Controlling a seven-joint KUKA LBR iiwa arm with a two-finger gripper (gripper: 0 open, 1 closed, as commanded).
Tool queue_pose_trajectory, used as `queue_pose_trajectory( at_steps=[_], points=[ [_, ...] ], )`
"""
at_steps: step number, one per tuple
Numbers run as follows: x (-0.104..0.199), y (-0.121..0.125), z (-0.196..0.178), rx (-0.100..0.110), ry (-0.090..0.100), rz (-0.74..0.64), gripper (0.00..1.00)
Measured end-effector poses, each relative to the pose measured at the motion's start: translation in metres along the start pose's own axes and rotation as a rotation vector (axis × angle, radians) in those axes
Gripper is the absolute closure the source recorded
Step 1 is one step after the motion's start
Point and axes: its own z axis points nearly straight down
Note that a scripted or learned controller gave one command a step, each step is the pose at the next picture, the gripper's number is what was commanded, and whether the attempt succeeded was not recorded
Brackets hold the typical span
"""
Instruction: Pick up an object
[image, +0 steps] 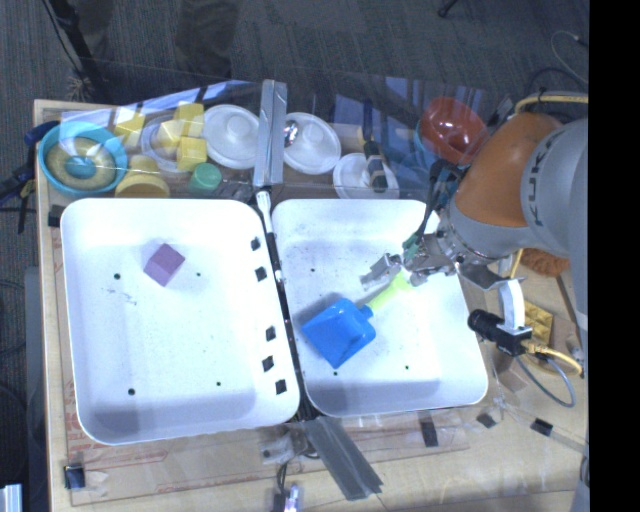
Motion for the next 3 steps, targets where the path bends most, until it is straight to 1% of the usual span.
queue_pose_trajectory(
  at_steps=[1, 2, 3],
  points=[
    [-0.002, 0.022, 0.076, 0.000, 0.000, -0.073, 0.00],
    [-0.002, 0.008, 0.057, 0.001, 0.001, -0.034, 0.00],
    [-0.002, 0.007, 0.078, -0.020, -0.008, -0.064, 0.00]
  ],
)
